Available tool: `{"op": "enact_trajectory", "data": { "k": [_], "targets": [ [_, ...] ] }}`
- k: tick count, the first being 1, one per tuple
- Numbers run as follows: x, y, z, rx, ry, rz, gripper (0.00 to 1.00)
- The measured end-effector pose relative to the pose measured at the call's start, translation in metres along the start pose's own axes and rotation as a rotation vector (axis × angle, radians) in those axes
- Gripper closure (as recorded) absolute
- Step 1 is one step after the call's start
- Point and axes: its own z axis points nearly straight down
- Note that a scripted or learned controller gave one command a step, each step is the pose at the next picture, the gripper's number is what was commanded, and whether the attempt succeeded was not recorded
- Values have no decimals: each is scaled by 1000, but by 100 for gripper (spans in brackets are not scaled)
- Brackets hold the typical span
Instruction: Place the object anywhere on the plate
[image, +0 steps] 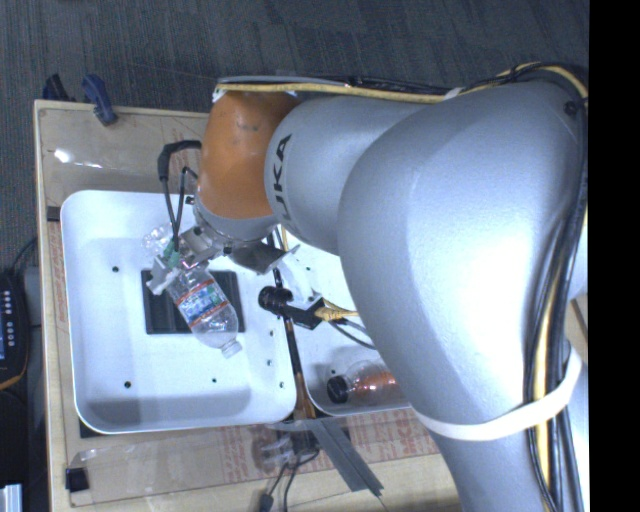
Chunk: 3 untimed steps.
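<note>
Camera view: hand (172, 262) clamped on the base end of a clear water bottle (203, 305), bottle tilted, cap pointing down-right, over the dark plate (160, 315) in the left bin (100, 300). Arm covers most of the right bin.

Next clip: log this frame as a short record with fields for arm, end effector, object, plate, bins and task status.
arm: grey KUKA arm with orange band, reaching in from the right over the left bin
end effector: at the base of the bottle; finger state unclear
object: clear plastic water bottle with a red and blue label, tilted, cap toward the lower right
plate: dark rectangular plate in the left bin, under the bottle
bins: left shallow white bin; right white bin holding a small brownish bottle with a dark cap
task status: bottle over the plate; release not confirmed
</note>
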Motion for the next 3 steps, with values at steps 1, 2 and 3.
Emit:
{"op": "enact_trajectory", "data": {
  "k": [1, 2, 3],
  "targets": [
    [-7, -2, 5, 0, 0, -232, 100],
    [-80, -36, -41, -5, -3, -263, 100],
    [-80, -36, -41, -6, -3, -263, 0]
  ]
}}
